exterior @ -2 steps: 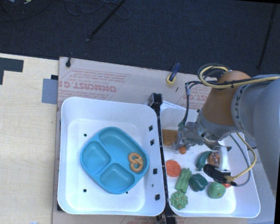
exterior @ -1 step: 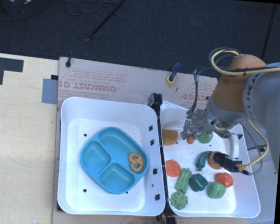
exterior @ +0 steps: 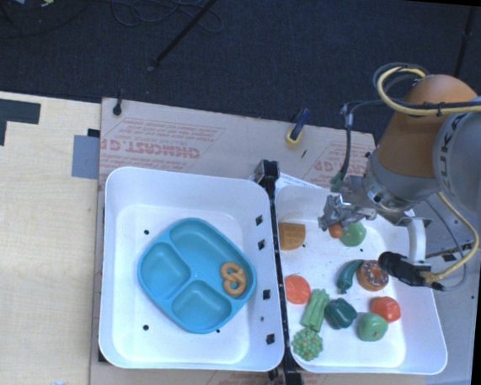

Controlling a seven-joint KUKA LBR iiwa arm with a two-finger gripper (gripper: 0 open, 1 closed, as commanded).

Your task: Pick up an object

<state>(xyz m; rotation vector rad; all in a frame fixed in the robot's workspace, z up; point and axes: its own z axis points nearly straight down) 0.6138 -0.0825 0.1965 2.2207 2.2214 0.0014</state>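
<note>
My gripper (exterior: 338,219) hangs over the back of the right bin (exterior: 428,354), directly above a small green fruit (exterior: 354,235) with an orange-red piece (exterior: 336,231) at its left side. The gripper's tip touches or overlaps these two; whether it grips them is hidden. Other toy foods lie in the same bin: a brown bun (exterior: 291,235), a red tomato (exterior: 296,288), a light green pod (exterior: 315,309), a bumpy green piece (exterior: 307,344), a dark green pepper (exterior: 340,313), a green apple (exterior: 371,327), a red fruit (exterior: 386,308), a brown donut (exterior: 373,275) and a dark green cucumber (exterior: 348,274).
The left bin (exterior: 129,210) holds a blue divided plate (exterior: 173,274) with a pretzel (exterior: 233,277) on its right part. A black divider (exterior: 272,258) runs between the bins. Yellow and black cables (exterior: 424,264) trail from the arm over the right bin's far side.
</note>
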